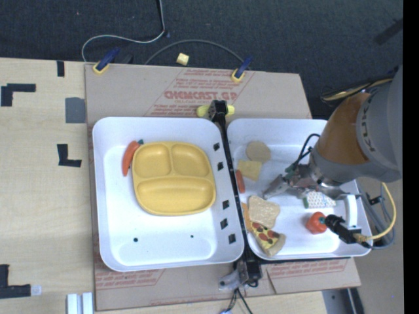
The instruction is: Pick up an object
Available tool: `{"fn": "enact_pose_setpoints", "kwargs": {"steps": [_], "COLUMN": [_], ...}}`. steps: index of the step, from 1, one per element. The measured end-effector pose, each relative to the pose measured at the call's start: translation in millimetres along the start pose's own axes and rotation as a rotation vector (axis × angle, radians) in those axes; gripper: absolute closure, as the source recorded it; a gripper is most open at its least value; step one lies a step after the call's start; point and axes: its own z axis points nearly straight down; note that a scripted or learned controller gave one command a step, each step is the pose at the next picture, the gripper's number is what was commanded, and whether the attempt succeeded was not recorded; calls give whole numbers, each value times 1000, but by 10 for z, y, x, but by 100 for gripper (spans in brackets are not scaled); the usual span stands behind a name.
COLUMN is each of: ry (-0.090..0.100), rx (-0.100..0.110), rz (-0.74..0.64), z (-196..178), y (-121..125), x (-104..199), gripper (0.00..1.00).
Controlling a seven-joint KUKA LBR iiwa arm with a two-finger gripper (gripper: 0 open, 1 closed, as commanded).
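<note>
My gripper [278, 186] hangs low over the middle of the right bin [288, 139], pointing left from the grey and orange arm [350, 142]. Toy food lies around it. A yellow cheese wedge [249, 170] and a round tan cookie [258, 151] sit to its upper left. Just below it lies a bread slice [263, 209], with a pizza slice [268, 239] further down. A red tomato [317, 222] and a small white-green piece [317, 199] are to its right, under the wrist. I see nothing held.
The left bin [108, 195] holds a yellow divided plate [174, 177] and an orange carrot [129, 157] beside it. A thin red piece [240, 180] lies against the black divider [226, 175] between the bins. Cables run beyond the bench's far edge.
</note>
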Motion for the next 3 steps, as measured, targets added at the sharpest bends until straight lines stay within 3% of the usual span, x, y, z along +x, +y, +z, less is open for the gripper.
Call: {"fn": "enact_pose_setpoints", "kwargs": {"steps": [1,2,3], "ry": [-7,3,-2], "rx": [-8,-2,8], "rz": [2,-6,-3], "z": [-1151,58,25], "y": [272,976,1271], "x": [-443,323,534], "gripper": [0,0,0]}}
